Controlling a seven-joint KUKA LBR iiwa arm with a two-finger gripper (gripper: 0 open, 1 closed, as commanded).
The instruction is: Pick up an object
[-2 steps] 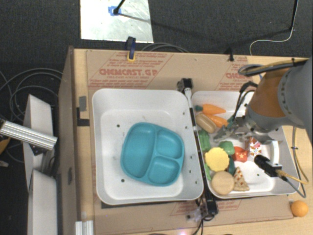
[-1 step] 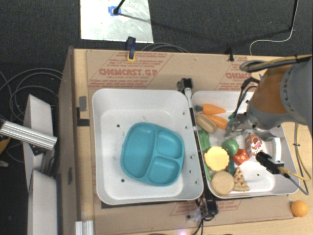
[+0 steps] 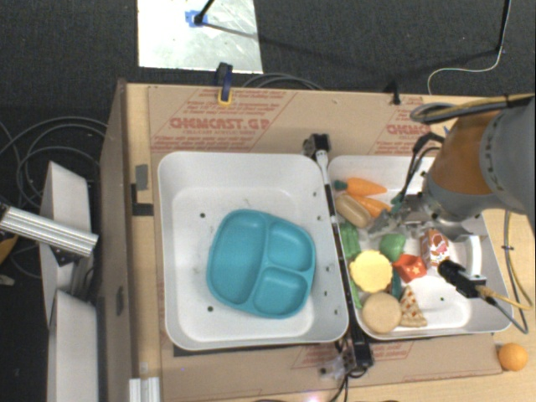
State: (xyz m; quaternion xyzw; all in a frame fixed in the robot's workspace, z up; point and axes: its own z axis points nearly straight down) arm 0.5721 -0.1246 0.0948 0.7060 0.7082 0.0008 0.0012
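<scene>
The right bin [image 3: 469,316] holds several toy foods. An orange carrot [image 3: 366,186] lies at the back, with a tan bread roll [image 3: 353,211] just in front of it. Toward the front are a green piece [image 3: 392,245], a yellow round [image 3: 371,271], a red block [image 3: 410,267], a tan cookie [image 3: 381,312], a pizza slice [image 3: 411,308] and a red-and-white packet [image 3: 436,246]. My gripper [image 3: 408,216] reaches in from the right and hangs low over the middle of this bin, just above the green piece and beside the roll. Nothing shows between its tips.
The left bin [image 3: 184,182] holds a blue divided plate [image 3: 261,263]. A dark green piece [image 3: 349,242] lies against the divider between the bins. An orange ball [image 3: 512,357] rests on the bench outside the right bin's front corner. Cables run behind the bins.
</scene>
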